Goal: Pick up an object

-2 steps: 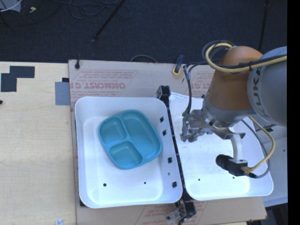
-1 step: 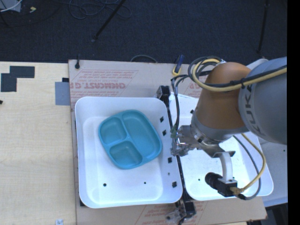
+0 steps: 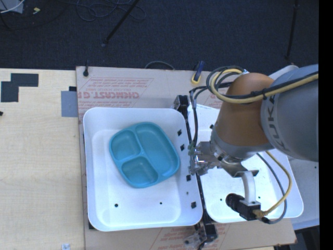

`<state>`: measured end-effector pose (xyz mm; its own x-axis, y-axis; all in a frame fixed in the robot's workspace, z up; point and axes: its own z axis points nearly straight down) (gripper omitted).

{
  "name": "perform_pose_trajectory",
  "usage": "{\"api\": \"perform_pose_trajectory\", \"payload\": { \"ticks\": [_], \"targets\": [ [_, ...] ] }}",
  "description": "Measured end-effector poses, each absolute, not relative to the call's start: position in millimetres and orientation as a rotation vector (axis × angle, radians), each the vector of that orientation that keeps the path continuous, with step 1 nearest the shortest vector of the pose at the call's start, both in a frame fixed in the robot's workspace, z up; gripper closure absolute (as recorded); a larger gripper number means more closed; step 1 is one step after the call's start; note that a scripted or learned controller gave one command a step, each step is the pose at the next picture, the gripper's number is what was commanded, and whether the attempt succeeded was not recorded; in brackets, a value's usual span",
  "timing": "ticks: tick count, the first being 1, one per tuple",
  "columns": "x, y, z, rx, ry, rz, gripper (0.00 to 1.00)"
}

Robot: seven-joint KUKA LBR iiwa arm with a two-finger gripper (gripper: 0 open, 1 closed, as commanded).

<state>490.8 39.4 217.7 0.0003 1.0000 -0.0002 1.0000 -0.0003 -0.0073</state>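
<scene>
Camera view, looking down at a slant. Bench (image 3: pixel 41 155) of pale wood, with a cardboard sheet (image 3: pixel 119 90) laid over its right half; red print runs along the sheet's far edge. Two shallow white bins sit on the cardboard, side by side and touching along a black clipped seam.

Left bin (image 3: pixel 101 207): holds one thing, a blue divided plate (image 3: pixel 144 154). Three compartments, two toward the far side and one toward the near side. Plate lies flat on the bin floor, turned at a slant to the bin walls, in the far half of the bin and nearer the seam wall than the left wall. Near half of the floor shows a few small dark dots. Plate is untouched, apart from the arm.

Right bin (image 3: pixel 291 204): largely covered by the arm. Near right corner and near rim show white.

Arm (image 3: pixel 291 113): grey, reaching in from the right, orange band (image 3: pixel 244 113) above the wrist, yellow and black cables looped over the band. Wrist hangs over the right bin, just beside the seam.

Gripper (image 3: pixel 196 160): metal parts show under the wrist at the seam wall. Released or clenched: cannot tell, the wrist hides it. Nothing seen in its grasp.

A black fitting (image 3: pixel 244 207) on a white bracket hangs below the wrist, over the right bin's near part.
</scene>
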Motion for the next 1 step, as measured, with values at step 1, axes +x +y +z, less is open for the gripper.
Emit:
{"api": "perform_pose_trajectory", "payload": {
  "ticks": [1],
  "targets": [
    [489.4,32.2,217.1,-2.220,-2.217,0.006,1.00]
  ]
}}
